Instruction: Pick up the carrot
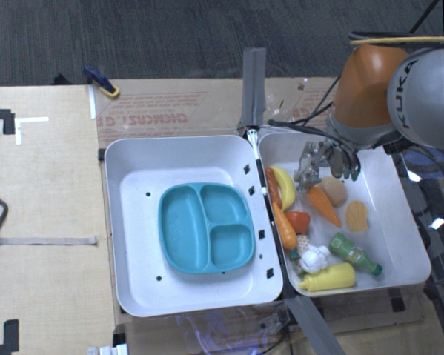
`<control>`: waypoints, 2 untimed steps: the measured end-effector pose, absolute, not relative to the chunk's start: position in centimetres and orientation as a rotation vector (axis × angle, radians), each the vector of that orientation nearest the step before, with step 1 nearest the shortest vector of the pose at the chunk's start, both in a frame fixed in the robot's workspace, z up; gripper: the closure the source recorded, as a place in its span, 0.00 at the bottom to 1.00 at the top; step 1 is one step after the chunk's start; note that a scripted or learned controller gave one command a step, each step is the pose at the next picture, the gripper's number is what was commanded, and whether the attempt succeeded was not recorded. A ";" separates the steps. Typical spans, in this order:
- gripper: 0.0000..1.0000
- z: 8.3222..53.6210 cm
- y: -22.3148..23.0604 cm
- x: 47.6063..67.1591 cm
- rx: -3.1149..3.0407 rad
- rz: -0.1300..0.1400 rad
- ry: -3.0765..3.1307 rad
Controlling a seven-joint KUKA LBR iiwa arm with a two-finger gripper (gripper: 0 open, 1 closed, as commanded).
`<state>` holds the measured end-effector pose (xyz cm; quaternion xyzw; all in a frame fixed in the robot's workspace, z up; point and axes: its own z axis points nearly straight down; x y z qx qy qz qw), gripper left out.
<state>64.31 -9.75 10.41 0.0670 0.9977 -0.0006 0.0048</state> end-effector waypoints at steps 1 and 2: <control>1.00 19.3 -5.1 62.4 0.832 0.000 3.024; 0.00 19.3 -5.1 62.4 0.832 -0.001 3.024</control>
